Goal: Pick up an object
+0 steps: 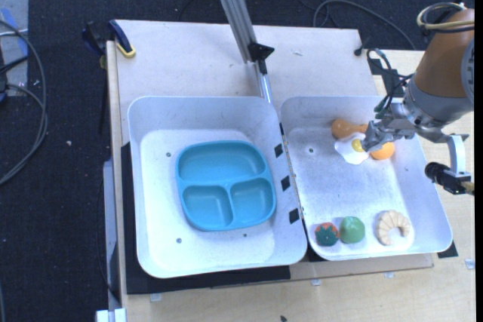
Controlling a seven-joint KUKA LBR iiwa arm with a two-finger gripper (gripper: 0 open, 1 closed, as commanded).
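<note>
We see the worktop (189, 56) carrying two shallow white bins side by side. The left bin (151, 124) holds a blue divided plate (225, 185) with three compartments, lying flat near the bin's middle.

The right bin (317, 162) holds the toys. Along its near edge we note a red strawberry-like piece (326, 234), touching a green round piece (352, 229) just to its right, and a pale croissant (394, 227) a little apart toward the near right corner. Toward the far side lie an orange-brown piece (343, 127), a white fried egg with yellow yolk (352, 151), and an orange piece (383, 151) just beside it.

The arm (441, 79) reaches in from the right, its orange band above the wrist. The gripper (375, 136) sits low over the far cluster, right at the egg and the orange piece. We cannot tell whether the fingers are parted or closed, nor whether they touch either toy; the view is too small and dark there.

A slanted metal pole (234, 0) crosses the worktop behind the bins.
</note>
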